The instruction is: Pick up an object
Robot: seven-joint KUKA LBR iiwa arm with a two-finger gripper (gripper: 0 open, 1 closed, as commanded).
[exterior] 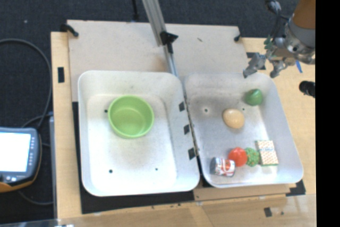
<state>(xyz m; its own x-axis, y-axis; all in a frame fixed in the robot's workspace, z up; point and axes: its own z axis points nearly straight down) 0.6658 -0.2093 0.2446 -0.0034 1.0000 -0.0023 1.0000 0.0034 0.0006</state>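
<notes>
The gripper (264,67) is hanging released at the frame's upper right, grasping nothing. A green ball (254,97) is lying just below it in the right bin (284,127).

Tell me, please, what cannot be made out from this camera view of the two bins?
- Claw, camera view: small and dark beyond the right bin's far rim; whether it is open or shut cannot be told.
- Arm, camera view: cut off by the right edge.
- Small box, camera view: print too small to read.
- Can, camera view: label blurred.
- Tablet, camera view: cut off by the left edge.
</notes>
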